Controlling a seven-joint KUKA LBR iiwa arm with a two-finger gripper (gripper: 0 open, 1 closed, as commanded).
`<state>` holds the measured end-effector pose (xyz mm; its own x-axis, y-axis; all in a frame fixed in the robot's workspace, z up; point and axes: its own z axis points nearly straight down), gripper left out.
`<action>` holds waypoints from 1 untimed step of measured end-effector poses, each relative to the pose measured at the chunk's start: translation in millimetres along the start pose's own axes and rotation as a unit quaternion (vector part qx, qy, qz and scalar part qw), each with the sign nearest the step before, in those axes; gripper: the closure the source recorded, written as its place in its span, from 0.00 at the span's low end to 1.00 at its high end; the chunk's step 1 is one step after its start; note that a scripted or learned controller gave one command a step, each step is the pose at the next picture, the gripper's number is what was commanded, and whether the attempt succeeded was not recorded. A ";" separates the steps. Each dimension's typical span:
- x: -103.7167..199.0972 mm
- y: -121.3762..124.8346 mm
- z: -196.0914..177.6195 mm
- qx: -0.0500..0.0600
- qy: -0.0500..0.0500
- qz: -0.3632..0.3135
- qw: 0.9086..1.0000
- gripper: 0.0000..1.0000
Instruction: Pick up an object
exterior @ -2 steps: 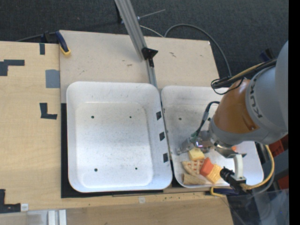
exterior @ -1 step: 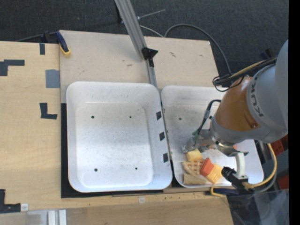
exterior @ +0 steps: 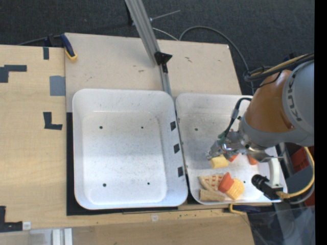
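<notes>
My gripper (exterior: 220, 151) hangs low inside the right bin (exterior: 204, 111), at the end of the grey and orange arm (exterior: 271, 111). A small pale yellow block (exterior: 219, 162) lies directly under the gripper's tip, touching it or very close to it. A small red piece (exterior: 233, 157) sits just right of the block, and another red piece (exterior: 252, 161) lies further right. Near the bin's front edge lie a tan waffle-like wedge (exterior: 208, 181), an orange piece (exterior: 225, 182) and a yellow ridged piece (exterior: 235, 189).
The left bin (exterior: 122, 147) stands beside the right one, with a raised divider between them. A slanted metal pole (exterior: 148, 29) crosses the bench at the back. A black cable fitting (exterior: 261, 183) hangs by the right bin's front right corner.
</notes>
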<state>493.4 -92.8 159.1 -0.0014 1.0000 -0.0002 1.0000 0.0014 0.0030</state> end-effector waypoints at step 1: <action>-8.7 -2.1 -47.3 0.000 0.000 0.000 1.000 1.00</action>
<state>491.1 -101.5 206.5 -0.0006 1.0000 -0.0011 1.0000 0.0006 0.0030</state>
